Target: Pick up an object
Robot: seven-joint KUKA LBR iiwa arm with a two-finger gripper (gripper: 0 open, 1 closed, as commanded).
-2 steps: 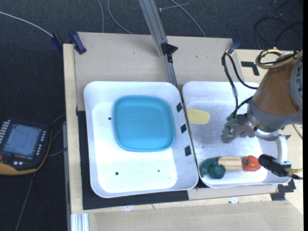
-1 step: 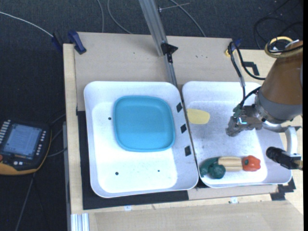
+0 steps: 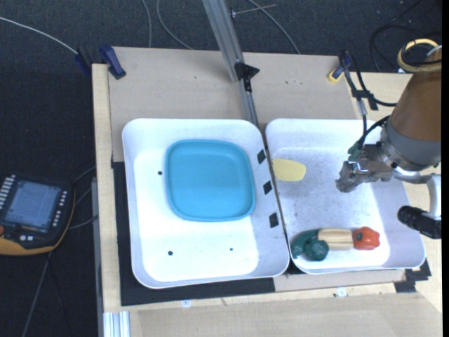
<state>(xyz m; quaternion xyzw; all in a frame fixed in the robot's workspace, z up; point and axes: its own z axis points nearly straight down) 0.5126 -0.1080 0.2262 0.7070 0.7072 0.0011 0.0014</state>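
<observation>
Overhead, we look down at a slant on a desk (image 3: 182, 93) bearing two shallow white bins side by side. We see the left bin (image 3: 144, 258) holding a light blue square plate (image 3: 210, 180). We see the right bin (image 3: 393, 216) holding the candidate objects: a pale yellow flat piece (image 3: 289, 170) near its left wall, and, along its near edge, a dark green rounded toy (image 3: 309, 246), a tan cylindrical piece (image 3: 335, 239) and a red toy (image 3: 365, 239) lying in a row, each touching or just beside its neighbour. The arm (image 3: 419, 114), grey with an orange band, reaches in from the right; its end effector (image 3: 349, 177) hangs over the bare middle of the right bin, between the yellow piece and the row of three. We cannot tell whether its fingers are parted or closed, and we see nothing held between them. We judge the step in hand to be the approach to a target. To do it well, we would choose the yellow piece, which lies apart from the others, though its flatness may defeat a grip. Alternatively, the red toy at the row's end offers a free side. We would centre above the chosen object before descending, keeping clear of the bin wall.
</observation>
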